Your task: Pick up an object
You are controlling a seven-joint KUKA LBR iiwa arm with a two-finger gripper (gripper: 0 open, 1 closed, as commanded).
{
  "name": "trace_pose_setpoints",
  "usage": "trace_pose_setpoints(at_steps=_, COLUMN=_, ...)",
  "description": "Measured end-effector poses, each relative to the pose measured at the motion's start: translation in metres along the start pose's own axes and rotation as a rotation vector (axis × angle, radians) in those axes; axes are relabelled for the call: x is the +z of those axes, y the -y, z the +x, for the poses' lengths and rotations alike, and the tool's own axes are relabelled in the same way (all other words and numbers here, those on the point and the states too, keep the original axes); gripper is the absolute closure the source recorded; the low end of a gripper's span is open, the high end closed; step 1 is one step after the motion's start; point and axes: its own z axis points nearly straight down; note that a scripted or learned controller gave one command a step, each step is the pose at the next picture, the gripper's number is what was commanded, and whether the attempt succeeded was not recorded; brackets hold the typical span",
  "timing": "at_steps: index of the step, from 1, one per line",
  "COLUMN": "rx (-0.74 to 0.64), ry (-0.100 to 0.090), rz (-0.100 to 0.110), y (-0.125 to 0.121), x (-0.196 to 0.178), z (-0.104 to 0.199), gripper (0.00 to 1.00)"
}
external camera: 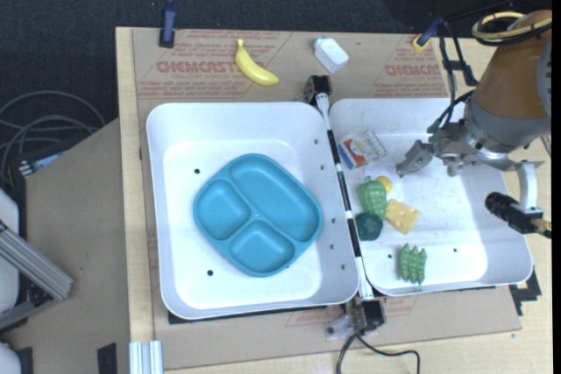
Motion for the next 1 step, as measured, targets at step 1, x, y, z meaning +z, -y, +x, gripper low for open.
trace_pose_setpoints(at_steps=1, rx=0.0, ry=0.0, rz=0.001, y=-0.0032, x=0.0454, z=0.0517, gripper=0.0)
